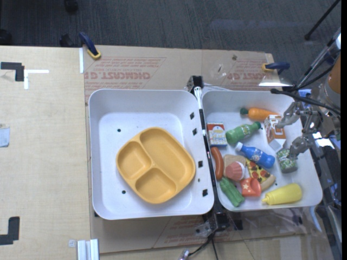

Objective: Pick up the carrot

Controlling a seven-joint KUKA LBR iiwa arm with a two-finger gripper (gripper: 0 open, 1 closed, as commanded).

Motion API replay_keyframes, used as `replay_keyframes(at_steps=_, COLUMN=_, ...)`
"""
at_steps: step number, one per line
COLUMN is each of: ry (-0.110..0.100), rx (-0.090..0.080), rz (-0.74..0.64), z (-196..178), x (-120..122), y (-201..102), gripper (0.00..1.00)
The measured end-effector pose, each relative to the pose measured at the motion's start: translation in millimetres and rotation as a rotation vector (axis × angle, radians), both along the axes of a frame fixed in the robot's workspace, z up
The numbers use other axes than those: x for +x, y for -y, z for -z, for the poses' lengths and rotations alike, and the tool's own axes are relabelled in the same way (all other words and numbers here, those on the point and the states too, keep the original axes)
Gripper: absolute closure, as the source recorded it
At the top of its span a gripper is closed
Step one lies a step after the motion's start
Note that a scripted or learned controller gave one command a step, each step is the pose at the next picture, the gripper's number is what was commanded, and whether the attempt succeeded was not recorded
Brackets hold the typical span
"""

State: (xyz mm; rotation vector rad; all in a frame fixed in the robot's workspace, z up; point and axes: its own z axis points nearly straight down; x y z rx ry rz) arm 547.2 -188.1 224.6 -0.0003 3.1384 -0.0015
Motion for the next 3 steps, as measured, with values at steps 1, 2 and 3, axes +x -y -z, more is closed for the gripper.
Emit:
replay_keyframes(at_steps=1, ry=0.002, rx=-0.001, rz=0.034, z=56.3, x=58.1, y=33.0, gripper=0.0)
replay_keyframes(at_steps=2, ry=0.005, rx=-0.001, rz=0.014, z=59.0, x=110.2, y=33.4, gripper=0.0)
replay_keyframes(at_steps=3, ry=0.004, rx=0.0, rz=0.193, z=60.0, x=109.4, y=33.4, gripper=0.0)
